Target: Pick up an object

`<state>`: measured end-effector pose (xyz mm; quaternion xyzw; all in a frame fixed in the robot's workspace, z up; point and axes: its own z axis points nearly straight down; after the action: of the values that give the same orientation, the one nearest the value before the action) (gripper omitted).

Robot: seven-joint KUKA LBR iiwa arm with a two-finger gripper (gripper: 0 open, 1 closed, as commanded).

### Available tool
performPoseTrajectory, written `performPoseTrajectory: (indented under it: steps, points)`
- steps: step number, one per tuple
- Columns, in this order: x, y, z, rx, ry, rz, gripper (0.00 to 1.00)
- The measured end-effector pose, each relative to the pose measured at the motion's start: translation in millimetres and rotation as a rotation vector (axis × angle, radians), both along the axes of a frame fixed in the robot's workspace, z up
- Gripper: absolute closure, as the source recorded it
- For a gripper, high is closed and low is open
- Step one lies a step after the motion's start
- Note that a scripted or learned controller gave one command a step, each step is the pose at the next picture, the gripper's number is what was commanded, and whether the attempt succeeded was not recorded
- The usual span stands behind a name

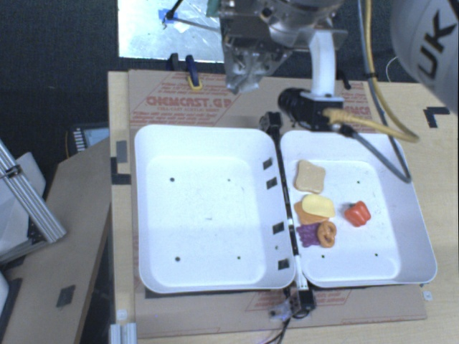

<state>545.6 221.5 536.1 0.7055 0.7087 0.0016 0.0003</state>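
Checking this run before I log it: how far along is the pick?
Done: nothing that shows. All items, the bread slice, yellow piece, red pepper, purple piece and pretzel, lie in the right bin. In hand: the gripper sits up behind the bins. Left: descend, grasp, lift.
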Motion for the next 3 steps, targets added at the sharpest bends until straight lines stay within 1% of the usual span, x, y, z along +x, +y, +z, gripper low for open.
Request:
performPoseTrajectory:
  steps: [1, 2, 3]
  points:
    - [35, 13, -2, -0.001, 0.0, -0.001, 1.0]
    - [19, 10, -183, -0.008, 0.018, -0.004, 1.0]
    - [37, 13, -102, 0.002, -0.007, -0.001, 1.0]
